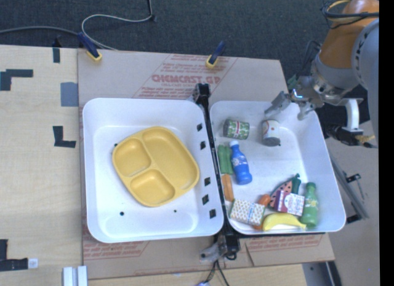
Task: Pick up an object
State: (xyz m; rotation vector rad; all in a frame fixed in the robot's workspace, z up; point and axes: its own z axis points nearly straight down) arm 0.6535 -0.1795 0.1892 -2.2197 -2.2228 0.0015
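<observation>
My gripper (289, 106) hovers over the back right rim of the right bin (320, 155), its two fingers spread open with nothing between them. Just below it in the bin lies a small grey and brown can (269, 132). A green can (236, 128) lies on its side to the left of that. Further forward are a blue bottle (240, 163), a green stick-like item (223, 158) and an orange carrot-like piece (228, 187) along the bin's left wall.
The front right corner holds a patterned box (247, 211), a banana (281, 221), a colourful carton (288, 200) and a green bottle (309, 205). The left bin (98, 205) holds a yellow divided plate (156, 165). Black clips (201, 92) join the bins.
</observation>
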